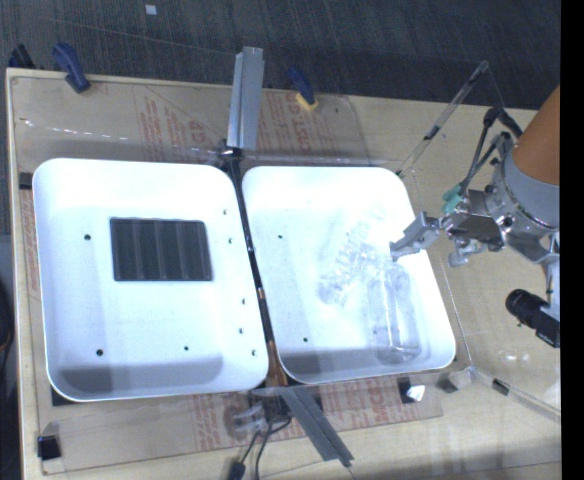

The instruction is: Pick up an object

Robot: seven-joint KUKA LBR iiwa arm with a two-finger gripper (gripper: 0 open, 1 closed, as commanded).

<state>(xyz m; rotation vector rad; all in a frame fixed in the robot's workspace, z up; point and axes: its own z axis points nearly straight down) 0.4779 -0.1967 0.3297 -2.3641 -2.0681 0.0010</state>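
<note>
**Pincer at the right bin's edge**

The pincer (412,240) hangs over the right bin's (302,353) right rim; whether its fingers are apart or together cannot be told. Clear plastic objects (347,263) and a clear bottle (392,313) lie in that bin. A dark ribbed tray (160,249) sits in the left bin (67,348).

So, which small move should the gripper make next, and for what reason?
Probably a short move toward the camera view's left and down. The gripper sits at the right rim of the right bin, while the clear plastic objects lie just left of and below it inside that bin. It holds nothing visible, so it likely needs to come over them first.
</note>
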